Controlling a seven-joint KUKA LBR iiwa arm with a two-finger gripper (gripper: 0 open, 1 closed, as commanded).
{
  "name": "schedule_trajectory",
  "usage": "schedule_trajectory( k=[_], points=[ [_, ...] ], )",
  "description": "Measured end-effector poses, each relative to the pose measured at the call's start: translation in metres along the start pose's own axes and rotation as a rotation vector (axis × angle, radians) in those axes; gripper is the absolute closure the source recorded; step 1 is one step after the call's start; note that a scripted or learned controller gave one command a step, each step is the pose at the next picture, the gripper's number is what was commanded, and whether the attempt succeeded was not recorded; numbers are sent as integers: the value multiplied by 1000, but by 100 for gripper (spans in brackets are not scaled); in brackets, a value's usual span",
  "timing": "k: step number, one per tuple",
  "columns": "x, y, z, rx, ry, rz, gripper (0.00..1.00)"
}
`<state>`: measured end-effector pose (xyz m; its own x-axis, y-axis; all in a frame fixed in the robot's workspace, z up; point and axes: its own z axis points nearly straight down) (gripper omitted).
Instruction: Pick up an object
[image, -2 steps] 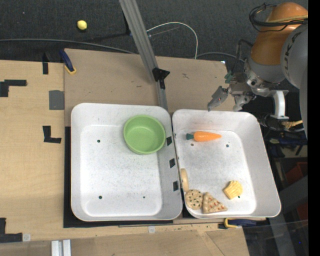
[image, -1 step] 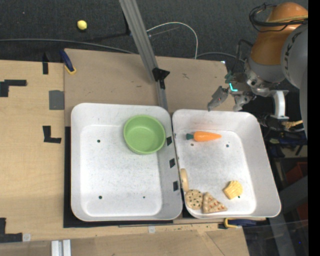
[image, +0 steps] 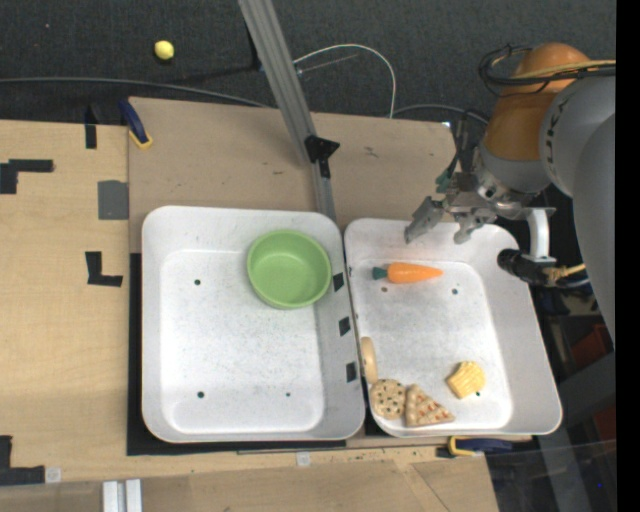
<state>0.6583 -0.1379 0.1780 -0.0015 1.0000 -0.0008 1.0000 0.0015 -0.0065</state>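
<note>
The jaws stood spread apart with nothing between them, the gripper (image: 441, 226) hanging over the far edge of the right bin (image: 520, 340), its two fingers pointing down toward the bin floor. At the near rim of that bin lay a small cluster: a round cracker (image: 387, 398) touching a triangular pizza slice (image: 427, 409), a pale oblong piece (image: 368, 358) just beyond the cracker against the left wall, and a yellow wedge of cheese (image: 465, 379) a little apart to the right. Farther back, an orange carrot (image: 409, 273) with a green stub lay on its side, just below the open fingers but not touched by them. The left bin (image: 180, 330) held a green bowl (image: 289, 268), upright, in its far right corner. Both bins rested on a light wooden bench (image: 60, 330) marked with dark tape pieces. A grey metal pole (image: 290, 95) slanted up from between the bins. Beyond the bench lay dark carpet, with cables and a small yellow ball (image: 164, 49).
</note>
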Motion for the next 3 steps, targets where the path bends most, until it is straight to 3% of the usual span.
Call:
schedule_trajectory(
  k=[2,3],
  points=[
    [-6,-8,91,-4,-1,-1,0],
    [-5,-8,80,-4,0,-2,100]
  ],
)
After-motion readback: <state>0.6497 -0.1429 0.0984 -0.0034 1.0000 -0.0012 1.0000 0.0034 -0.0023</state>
